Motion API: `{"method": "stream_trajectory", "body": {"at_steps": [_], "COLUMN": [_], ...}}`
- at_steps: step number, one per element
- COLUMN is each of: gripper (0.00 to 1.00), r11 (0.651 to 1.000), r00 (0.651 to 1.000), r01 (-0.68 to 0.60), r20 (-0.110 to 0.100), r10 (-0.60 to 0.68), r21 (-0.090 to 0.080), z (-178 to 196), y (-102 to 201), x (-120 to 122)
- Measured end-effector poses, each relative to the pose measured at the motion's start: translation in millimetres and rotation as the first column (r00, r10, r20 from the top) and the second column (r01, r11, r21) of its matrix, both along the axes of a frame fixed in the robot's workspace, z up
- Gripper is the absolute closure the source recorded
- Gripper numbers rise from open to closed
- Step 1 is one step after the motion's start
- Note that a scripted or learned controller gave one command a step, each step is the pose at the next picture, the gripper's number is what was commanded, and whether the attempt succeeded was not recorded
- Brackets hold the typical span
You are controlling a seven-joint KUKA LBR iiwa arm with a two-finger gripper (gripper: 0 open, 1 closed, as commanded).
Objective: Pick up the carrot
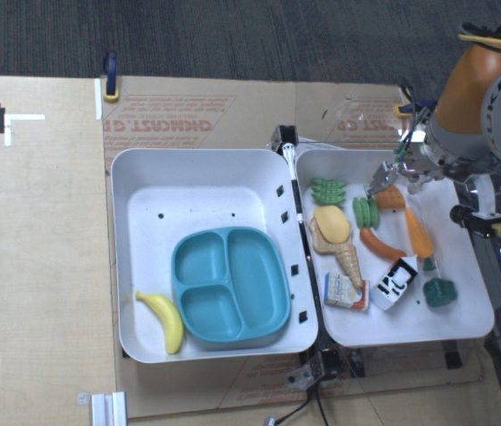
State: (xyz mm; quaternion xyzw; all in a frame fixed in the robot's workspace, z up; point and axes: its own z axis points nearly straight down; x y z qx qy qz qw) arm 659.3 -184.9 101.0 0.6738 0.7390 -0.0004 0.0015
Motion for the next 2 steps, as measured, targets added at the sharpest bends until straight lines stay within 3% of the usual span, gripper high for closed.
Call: {"method": "stream_trajectory", "body": {"at_steps": [1,2], "gripper": [0.00,1.00], "r11": [0.967,0.967], "r00": [0.967,0.967], "r01": [0.254,0.256], "r20": [0.003,0.005], "r10": [-0.254,-0.256], "r21": [0.013,0.009], "z": [-3.8,4.5], "y": [-23.2,-24.2], "x": [-67.3,-66.8]}}
